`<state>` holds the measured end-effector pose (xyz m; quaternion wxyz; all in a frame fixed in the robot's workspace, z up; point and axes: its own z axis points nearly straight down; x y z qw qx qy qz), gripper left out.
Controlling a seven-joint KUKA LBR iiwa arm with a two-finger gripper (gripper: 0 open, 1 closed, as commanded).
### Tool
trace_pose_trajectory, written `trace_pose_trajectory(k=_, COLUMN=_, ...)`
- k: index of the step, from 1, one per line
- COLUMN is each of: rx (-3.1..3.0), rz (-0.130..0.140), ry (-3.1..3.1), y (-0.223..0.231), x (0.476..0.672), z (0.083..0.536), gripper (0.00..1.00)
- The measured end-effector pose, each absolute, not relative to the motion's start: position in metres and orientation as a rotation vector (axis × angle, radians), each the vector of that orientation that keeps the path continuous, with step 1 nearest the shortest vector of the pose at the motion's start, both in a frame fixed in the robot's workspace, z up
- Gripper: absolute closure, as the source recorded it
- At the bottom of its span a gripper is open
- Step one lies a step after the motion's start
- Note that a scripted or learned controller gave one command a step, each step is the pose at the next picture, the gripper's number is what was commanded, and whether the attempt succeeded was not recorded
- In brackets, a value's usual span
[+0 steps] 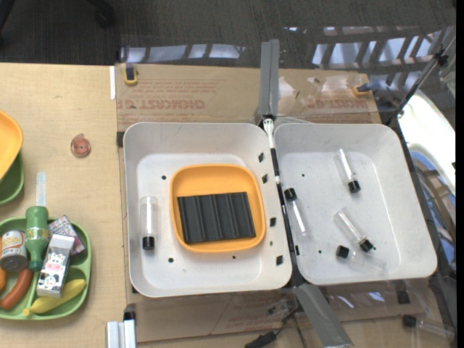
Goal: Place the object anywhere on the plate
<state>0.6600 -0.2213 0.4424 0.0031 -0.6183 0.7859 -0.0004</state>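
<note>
An orange square plate [216, 174] lies in the middle of the left bin [141, 147]. A black ridged slab [220, 217] rests flat on the plate and covers most of its floor. A clear tube with a black cap [148, 222] lies on the left bin's floor, just left of the plate and apart from it. In the right bin [395, 216] lie three more clear capped tubes: one at the back [346, 171], one at the front [353, 230], and one along the left wall [296, 210]. A loose black cap [342, 251] sits near the front tube.
On the wooden table to the left stands a green tray of toy food [43, 270], with an orange bowl [7, 147] and a small pink disc [80, 146] behind it. Flattened cardboard [188, 96] lies behind the bins.
</note>
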Motion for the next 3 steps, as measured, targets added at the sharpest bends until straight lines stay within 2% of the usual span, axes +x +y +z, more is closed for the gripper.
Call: trace_pose_trajectory(k=3, rx=-2.789, rz=0.004, ry=1.436, y=-0.2121, x=0.6600, z=0.4406, gripper=1.00)
